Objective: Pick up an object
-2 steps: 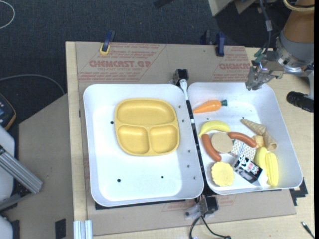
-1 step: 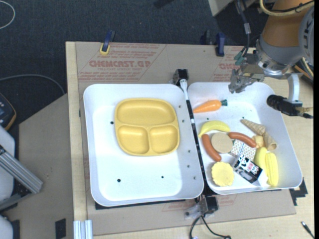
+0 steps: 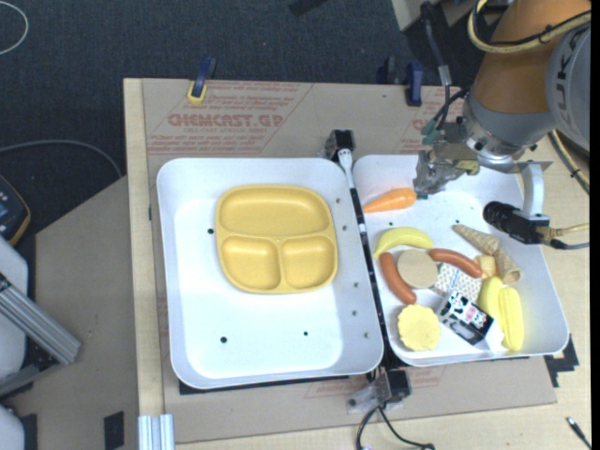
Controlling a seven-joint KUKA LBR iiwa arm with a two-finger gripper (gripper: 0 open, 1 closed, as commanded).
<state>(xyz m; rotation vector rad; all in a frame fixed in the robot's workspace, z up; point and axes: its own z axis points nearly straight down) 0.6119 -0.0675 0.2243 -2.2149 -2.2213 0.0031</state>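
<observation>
Bench: two white bins, yellow tray [image 3: 276, 235] in left bin | target: carrot [image 3: 390, 200], right bin [image 3: 553, 331] far-left corner, long axis left-right | gripper [image 3: 429, 182] just right of carrot's thick end | jaws: I cannot tell | I judge descent pending.

My one camera: fixed high above cardboard-topped bench [image 3: 272, 101], looking down at slant. Far enough back to take in both shallow white plastic bins [image 3: 178, 251] whole, plus dark carpet floor [image 3: 141, 17] beyond bench's far edge. Grey arm with orange band [image 3: 530, 36] enters my frame from upper right, nearer lens.
</observation>
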